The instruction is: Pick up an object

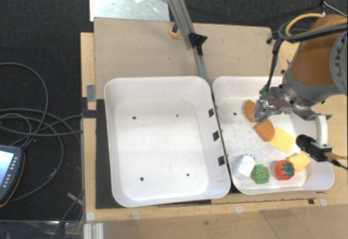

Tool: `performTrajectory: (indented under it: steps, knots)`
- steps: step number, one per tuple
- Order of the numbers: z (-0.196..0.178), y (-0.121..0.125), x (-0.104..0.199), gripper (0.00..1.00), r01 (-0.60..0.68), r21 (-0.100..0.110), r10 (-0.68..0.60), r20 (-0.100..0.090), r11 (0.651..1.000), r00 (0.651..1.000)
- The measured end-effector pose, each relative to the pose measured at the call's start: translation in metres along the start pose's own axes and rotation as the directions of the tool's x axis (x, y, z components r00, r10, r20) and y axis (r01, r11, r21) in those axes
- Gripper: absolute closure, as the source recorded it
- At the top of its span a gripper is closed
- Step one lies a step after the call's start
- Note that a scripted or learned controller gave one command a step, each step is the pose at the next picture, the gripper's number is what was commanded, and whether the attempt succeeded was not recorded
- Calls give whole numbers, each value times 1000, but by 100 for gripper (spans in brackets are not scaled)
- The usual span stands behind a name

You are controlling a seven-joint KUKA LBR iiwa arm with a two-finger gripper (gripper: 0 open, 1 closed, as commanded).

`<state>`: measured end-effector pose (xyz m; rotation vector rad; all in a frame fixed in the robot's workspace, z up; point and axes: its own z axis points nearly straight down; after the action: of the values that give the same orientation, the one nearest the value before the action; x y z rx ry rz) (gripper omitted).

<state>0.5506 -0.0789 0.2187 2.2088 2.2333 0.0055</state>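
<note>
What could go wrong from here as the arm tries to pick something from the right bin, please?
1. The tool sits low between two orange pieces that lie close together; it may nudge one instead of gripping it.
2. The yellow block touches the lower orange piece, so both could shift together.
3. The items crowd near the bin wall, leaving little room.

We saw the arm [318, 64] reach in from the right, its orange band bent over its grey wrist, and the gripper [265, 108] hung low, pointing down and left, its fingers too blurred to read.
</note>
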Motion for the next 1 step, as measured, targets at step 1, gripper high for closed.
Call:
performTrajectory:
  steps: [1]
  knots:
    - [-1,6,52,100,0,1,0,0,1000,1000]
